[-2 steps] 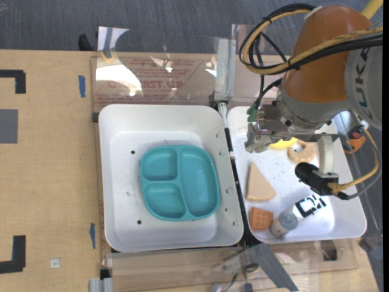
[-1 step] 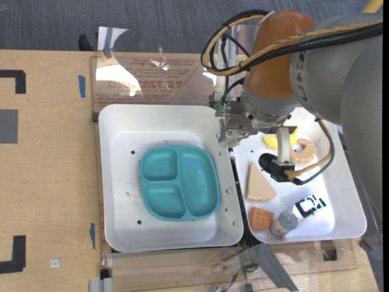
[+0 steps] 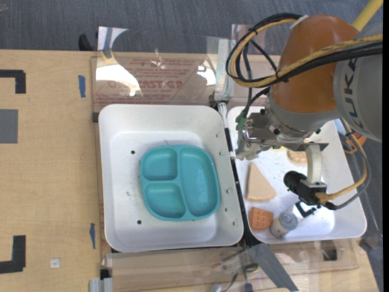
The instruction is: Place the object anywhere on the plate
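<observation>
Teal three-section plastic plate [image 3: 194, 181] sits in the left white bin [image 3: 121, 132], nothing on it yet. Gripper [image 3: 246, 145] hangs by the left wall of the right white bin [image 3: 340, 218], right next to the tan wedge-shaped toy slice [image 3: 260, 184]. That's prob the pick target imo, tho an orange waffle square [image 3: 260, 218] and a small grey can-like thing [image 3: 283, 224] lie close by. Can't tell if the gripper is apart or together, the wrist blocks it. Tips: go straight down on the wedge, pinch across its flat sides, lift enough to clear both bin walls, then move left & release low over any plate section.
</observation>
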Action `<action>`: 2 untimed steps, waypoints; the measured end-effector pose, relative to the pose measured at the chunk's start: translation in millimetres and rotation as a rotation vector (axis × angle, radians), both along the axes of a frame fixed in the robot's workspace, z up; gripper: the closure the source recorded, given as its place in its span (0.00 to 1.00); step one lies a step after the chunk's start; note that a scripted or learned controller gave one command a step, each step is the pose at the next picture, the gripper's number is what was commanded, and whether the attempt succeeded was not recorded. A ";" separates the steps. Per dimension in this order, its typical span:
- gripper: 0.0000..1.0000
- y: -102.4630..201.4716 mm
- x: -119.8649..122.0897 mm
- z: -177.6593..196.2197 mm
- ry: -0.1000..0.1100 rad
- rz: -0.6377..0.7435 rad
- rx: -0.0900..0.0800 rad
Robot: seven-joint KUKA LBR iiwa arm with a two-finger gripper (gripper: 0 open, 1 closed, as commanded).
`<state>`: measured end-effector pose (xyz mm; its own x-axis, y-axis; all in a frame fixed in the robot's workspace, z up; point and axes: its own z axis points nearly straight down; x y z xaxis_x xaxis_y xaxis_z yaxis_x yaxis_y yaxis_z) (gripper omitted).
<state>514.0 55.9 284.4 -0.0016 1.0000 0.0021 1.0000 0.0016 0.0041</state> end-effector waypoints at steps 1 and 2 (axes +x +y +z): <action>1.00 7.0 -37.2 -104.2 0.015 -0.001 -0.004; 1.00 64.4 -30.9 -186.3 -0.010 -0.003 0.000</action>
